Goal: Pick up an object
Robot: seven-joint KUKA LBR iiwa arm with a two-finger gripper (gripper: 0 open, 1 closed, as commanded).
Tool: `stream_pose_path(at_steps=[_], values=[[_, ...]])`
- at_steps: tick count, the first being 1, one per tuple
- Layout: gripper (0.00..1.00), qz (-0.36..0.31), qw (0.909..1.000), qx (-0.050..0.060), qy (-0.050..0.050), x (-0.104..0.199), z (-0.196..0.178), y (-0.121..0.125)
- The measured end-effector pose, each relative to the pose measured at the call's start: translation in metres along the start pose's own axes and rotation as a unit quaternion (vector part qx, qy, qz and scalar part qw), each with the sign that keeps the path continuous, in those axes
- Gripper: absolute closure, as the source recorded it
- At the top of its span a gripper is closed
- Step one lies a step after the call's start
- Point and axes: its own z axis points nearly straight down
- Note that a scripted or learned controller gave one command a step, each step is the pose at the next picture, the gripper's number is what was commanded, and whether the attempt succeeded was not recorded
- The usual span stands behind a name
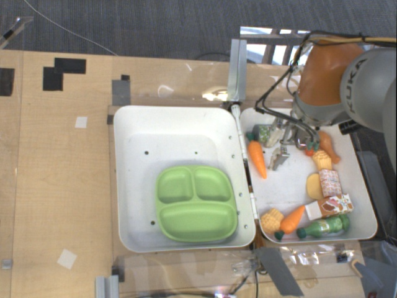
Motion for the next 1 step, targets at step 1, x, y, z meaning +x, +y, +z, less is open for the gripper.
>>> stream_pose_path(at_steps=[1], values=[[0.0, 0.047, 0.998, -0.007, -0.042, 0.1065, 0.0062, -0.0046]])
